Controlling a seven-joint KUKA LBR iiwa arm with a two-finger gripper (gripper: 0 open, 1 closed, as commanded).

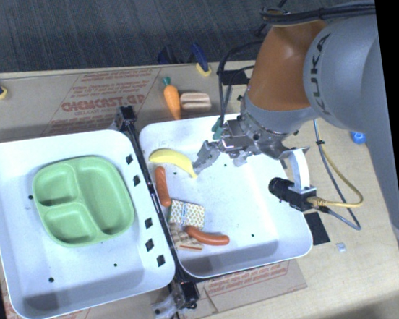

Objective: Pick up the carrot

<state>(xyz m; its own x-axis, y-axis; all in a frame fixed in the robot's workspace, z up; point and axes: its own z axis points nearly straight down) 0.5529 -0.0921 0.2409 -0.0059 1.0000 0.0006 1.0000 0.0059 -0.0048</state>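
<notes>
The carrot [171,99], orange with a green top, lies on the cardboard just beyond the far rim of the right bin [269,244], outside both bins. My gripper [222,156] hangs over the right bin's far half, lower and to the right of the carrot, well apart from it. It is open, with nothing between its fingers. Its left fingertip [203,157] reaches close to the yellow banana [173,161].
A tan bread-like piece [195,102] sits right beside the carrot. The right bin also holds two sausages [162,185] [208,237], a waffle piece [186,213] and fries [189,246]. A green divided plate [83,199] fills the left bin [29,301].
</notes>
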